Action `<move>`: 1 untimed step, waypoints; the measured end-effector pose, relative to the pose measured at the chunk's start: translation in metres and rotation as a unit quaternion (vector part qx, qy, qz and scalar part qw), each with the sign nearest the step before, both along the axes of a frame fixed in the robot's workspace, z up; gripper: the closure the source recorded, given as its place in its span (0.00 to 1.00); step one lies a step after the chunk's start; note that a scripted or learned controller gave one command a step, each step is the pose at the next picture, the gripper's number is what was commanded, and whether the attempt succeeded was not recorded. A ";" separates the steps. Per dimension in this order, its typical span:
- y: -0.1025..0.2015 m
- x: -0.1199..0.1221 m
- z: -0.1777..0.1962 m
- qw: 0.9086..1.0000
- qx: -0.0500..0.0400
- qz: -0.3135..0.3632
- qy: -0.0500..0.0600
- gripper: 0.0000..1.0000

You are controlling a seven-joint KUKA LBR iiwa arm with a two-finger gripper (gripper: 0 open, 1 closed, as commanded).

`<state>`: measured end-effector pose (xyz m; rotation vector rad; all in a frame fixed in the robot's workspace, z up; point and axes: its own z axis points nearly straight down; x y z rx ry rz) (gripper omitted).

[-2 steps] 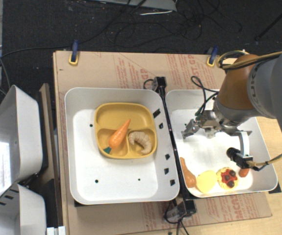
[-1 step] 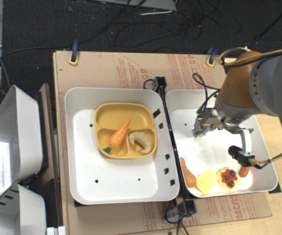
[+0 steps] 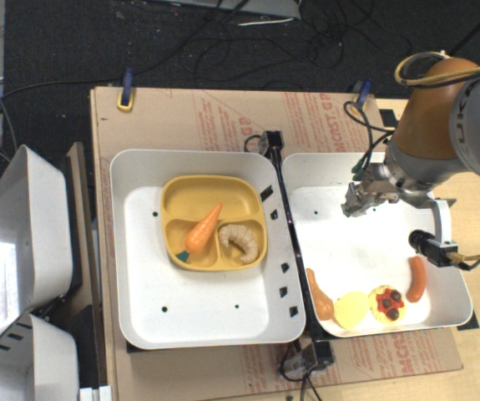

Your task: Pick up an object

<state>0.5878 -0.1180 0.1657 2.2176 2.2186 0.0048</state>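
A bulky grey robot arm (image 3: 476, 132) is seen with a rounded, glossy orange band (image 3: 430, 115) above the wrist. A yellow cable is looped over the band's top. A small dark grey metal two-finger gripper (image 3: 358, 203) is carried below.
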 end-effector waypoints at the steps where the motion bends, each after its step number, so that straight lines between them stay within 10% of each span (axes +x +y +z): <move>1: 0.000 0.001 0.039 1.000 0.000 0.001 0.000 1.00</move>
